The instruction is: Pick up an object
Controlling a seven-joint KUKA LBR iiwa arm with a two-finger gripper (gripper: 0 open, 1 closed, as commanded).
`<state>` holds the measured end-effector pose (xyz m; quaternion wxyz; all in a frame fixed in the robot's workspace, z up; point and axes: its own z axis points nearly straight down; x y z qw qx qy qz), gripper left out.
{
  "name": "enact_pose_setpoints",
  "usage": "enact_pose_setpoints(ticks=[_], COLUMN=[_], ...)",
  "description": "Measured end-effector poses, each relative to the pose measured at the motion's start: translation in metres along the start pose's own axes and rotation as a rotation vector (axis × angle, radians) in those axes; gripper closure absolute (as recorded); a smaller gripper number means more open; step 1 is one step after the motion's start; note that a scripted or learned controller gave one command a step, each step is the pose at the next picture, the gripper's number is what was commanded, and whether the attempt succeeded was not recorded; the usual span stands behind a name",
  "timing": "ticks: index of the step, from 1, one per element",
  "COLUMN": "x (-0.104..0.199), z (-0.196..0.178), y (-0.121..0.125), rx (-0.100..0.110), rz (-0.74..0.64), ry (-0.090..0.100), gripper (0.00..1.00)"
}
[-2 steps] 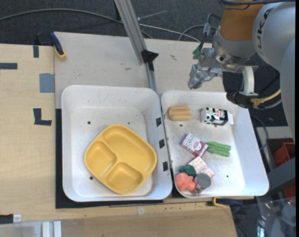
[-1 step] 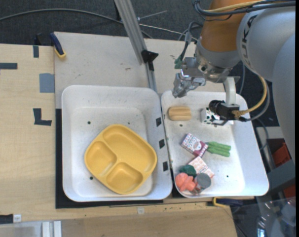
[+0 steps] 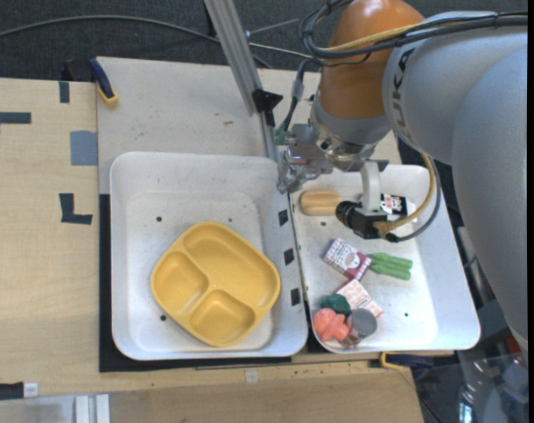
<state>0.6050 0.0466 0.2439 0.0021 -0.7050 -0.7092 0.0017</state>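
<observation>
- Jaw state: impossible to tell, since the wrist body hides the tips of the gripper [image 3: 291, 176] from this slanted view; no object visible in its grasp.
- Gripper position: low over the ridge where the two bins meet, at the far left corner of the right bin [image 3: 443, 317].
- Nearest candidate: a tan wooden block [image 3: 319, 203], lying flat just right of the gripper, near the far edge of the right bin. Judged the likeliest target.
- Recommended approach: shift right until centred over the block, align the jaws across its short width, then descend straight down.
- Keep clear of the shared bin wall during descent; contact there is judged likely to deflect the tool and spoil the grasp.
- Note the black cable fitting [image 3: 362, 218] hanging from the wrist just right of the block; avoid dragging it across the block.
- Other candidates, toward the near edge of the right bin: a small pink box [image 3: 344, 256], a green piece [image 3: 391, 265] touching it, and a crowded cluster with an orange toy [image 3: 330, 326] at the near left corner. Crowding judged to make these harder to pick singly.
- Left bin [image 3: 126, 236]: holds a yellow divided tray [image 3: 216, 282] toward its near right corner; broad and shallow, judged a poor fit for a two-finger grasp.
</observation>
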Motion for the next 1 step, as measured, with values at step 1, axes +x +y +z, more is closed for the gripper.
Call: enact_pose_setpoints(ticks=[1], x=[0.0454], z=[0.0139], y=[-0.0271], rx=[0.0], rz=[0.0], ry=[0.0], gripper=[1.0])
